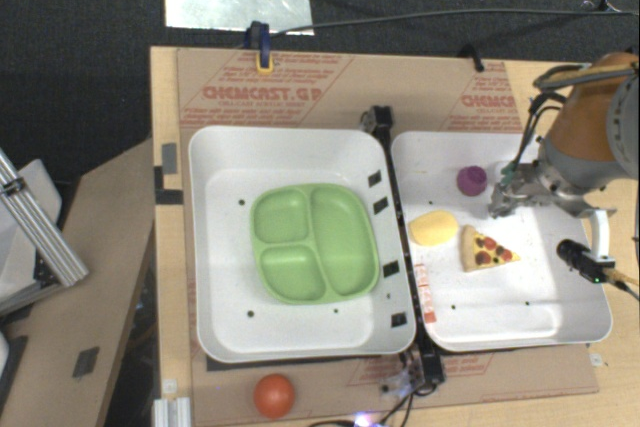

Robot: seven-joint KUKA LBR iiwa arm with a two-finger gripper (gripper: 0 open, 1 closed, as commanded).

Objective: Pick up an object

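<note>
The arm is cut off by the right edge, so most of it is out of frame. Its pincer, low over the right bin, is too small and blurred to tell how its tips stand. The worktop runs off the near edge.

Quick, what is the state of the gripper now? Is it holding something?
Gripper: in the right bin, beside the purple object; nothing seen held; open or closed cannot be told.
</note>
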